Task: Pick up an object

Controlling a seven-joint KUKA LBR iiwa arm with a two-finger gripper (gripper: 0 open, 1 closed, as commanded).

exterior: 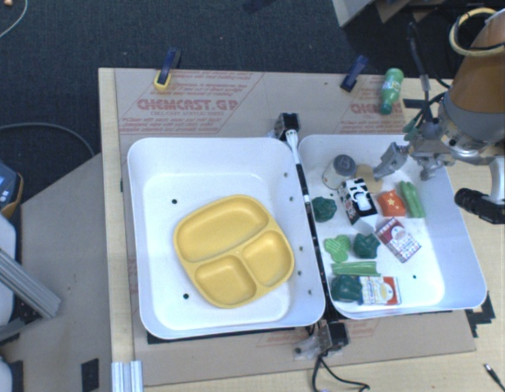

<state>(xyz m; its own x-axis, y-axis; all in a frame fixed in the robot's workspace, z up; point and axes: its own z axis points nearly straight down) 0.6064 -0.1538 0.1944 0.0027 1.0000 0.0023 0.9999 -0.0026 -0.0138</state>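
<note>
— Since the toys sit in the right bin point(457, 256), which one do I grab?

— I like the small orange block point(391, 203). It looks light and hard, so I pinch its sides.

— Where's my arm point(479, 80)?

— It leans in from the right. My tool point(406, 158) hangs open over the bin's top corner, holding nothing.

Robot lab: clamped bench point(236, 96), cables point(40, 129)

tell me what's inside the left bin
The left bin holds one yellow divided plate, its three compartments bare. Whatever part of the bin floor lies under the plate is covered.
</note>
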